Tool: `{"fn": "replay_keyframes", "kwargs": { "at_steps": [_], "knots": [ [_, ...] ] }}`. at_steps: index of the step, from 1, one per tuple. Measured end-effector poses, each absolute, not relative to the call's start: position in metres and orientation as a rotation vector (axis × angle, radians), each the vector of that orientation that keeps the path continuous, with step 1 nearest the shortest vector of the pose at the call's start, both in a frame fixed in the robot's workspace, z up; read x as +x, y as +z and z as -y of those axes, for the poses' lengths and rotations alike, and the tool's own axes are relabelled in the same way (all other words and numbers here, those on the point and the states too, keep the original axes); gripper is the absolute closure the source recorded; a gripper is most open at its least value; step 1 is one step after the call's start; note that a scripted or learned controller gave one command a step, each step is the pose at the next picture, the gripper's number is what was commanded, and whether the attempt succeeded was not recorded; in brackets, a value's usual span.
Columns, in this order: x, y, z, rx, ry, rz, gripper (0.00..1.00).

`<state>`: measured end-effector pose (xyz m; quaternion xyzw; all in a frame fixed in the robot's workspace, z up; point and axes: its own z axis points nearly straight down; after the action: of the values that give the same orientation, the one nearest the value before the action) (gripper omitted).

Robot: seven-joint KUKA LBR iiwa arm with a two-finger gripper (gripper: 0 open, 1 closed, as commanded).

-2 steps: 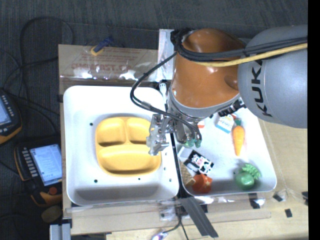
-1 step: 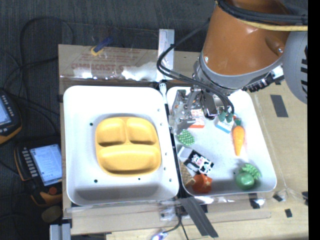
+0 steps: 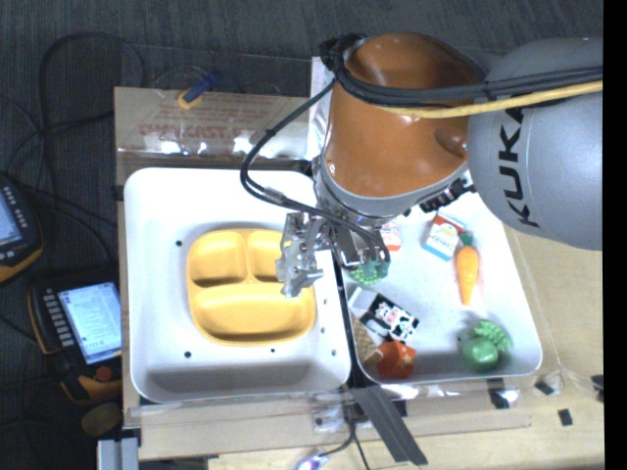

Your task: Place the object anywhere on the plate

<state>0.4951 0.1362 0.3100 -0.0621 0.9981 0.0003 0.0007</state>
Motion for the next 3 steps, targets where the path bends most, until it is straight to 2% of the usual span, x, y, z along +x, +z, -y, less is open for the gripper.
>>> {"fn": "replay_keyframes", "kwargs": {
  "at_steps": [1,2,3],
  "knots": [
    [0.495,0.310,-0.136,-0.195,0.000,-3.134,0.00],
    [0.587,0.372,-0.040,-0.047,-0.003,-3.140,0.00],
    [0.589,0.381,-0.040,-0.047,-0.006,-3.136,1.00]
  ]
}}
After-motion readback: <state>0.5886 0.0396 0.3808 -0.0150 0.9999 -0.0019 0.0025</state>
